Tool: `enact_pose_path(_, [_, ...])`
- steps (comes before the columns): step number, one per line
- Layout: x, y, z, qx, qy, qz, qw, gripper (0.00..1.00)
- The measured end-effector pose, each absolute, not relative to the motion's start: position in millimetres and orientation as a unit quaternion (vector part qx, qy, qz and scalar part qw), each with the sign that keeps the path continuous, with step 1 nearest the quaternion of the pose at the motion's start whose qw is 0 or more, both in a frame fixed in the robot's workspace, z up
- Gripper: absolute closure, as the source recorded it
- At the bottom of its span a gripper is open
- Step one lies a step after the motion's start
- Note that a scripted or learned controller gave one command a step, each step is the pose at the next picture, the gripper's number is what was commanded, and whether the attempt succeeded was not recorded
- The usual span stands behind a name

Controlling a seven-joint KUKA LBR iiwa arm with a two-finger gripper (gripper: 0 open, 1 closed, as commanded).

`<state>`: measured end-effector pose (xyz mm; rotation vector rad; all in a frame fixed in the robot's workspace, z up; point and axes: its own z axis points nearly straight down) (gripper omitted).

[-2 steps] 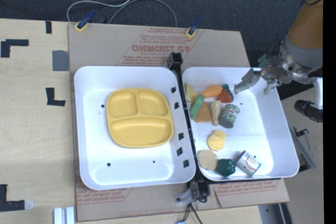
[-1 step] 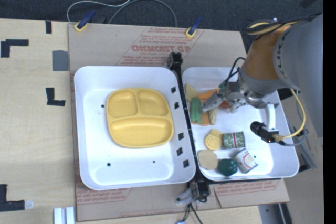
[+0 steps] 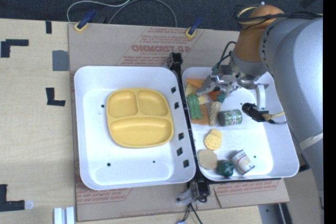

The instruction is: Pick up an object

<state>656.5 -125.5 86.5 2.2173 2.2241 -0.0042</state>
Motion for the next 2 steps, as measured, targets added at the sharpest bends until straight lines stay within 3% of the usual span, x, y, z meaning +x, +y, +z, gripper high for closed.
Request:
enact_pose_path(1, [664.7, -126.0, 86.5, 0.706, 0.708, -0.0096, -0.008, 0.00])
enact_pose_path(2, [661.2, -126.2, 92.8, 0.706, 0.708, -0.0141, -0.012, 1.00])
